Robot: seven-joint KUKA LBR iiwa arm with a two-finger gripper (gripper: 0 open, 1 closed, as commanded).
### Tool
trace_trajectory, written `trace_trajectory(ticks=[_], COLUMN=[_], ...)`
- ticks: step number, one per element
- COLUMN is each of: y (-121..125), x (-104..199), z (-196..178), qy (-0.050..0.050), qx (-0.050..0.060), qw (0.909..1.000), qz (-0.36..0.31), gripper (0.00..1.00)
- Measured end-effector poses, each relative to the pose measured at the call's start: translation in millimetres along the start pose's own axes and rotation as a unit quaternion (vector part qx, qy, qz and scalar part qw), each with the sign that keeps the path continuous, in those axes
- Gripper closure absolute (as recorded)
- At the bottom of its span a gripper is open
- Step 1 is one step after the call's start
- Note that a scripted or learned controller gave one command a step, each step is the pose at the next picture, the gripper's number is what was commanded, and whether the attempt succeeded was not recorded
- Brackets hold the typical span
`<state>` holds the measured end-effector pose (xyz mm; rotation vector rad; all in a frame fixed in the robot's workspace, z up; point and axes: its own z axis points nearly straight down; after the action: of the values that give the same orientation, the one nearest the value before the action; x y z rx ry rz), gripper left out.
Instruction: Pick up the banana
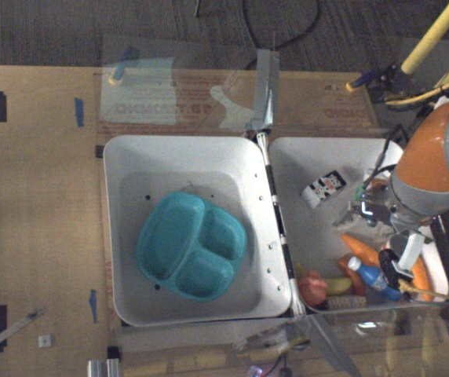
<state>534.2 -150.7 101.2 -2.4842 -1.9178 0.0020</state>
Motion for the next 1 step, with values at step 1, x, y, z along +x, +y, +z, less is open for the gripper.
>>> trace_trajectory(ticks=[1], y=[-6.9], x=[60.1], z=[-59.7], qy=[-0.001], qx=[-0.002], qw=[0.9999], qz=[0.012], gripper=[0.00])
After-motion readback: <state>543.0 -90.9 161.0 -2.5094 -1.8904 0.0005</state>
